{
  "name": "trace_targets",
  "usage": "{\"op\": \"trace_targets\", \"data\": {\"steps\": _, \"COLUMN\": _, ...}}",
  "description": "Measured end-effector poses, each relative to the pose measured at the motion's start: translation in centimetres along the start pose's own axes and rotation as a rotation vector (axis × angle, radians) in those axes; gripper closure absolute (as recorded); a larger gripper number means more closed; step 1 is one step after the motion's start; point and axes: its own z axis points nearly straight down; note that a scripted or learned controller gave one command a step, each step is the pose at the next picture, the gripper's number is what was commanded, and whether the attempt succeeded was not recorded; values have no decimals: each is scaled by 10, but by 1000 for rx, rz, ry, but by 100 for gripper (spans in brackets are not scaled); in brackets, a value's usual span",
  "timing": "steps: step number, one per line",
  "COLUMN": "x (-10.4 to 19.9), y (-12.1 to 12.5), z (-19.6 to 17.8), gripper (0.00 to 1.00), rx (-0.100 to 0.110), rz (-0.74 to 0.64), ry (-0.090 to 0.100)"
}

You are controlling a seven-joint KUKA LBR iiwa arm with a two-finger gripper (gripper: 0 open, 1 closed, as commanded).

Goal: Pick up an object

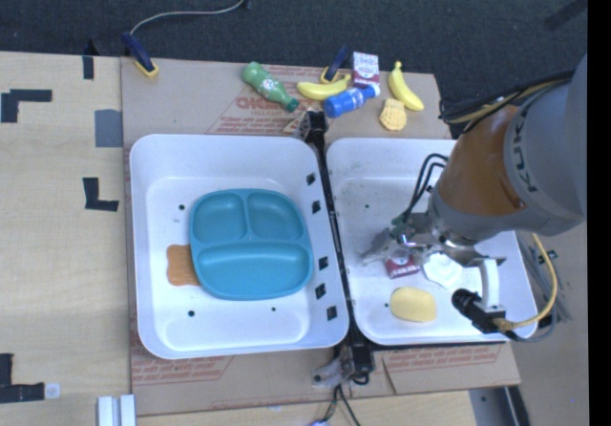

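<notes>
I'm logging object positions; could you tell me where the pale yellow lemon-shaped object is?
The pale yellow lemon-shaped object lies near the front of the right white bin, just below the small red packet.

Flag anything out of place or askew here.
Several toys lie outside the bins on the cardboard behind them: green bottle, two bananas, blue bottle. An orange piece sits partly under the blue tray.

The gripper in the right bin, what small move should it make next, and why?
Probably a short, straight descent. The gripper sits right over a small red-and-white packet in the right bin, with a yellow lemon-like toy just beside it. Whether anything is grasped can't be told, so lifting seems premature.
</notes>
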Motion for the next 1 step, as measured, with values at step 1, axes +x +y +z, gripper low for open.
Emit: {"op": "trace_targets", "data": {"steps": 1, "x": 0, "y": 0, "z": -9, "gripper": 100, "rx": 1, "rz": 0, "ry": 1}}
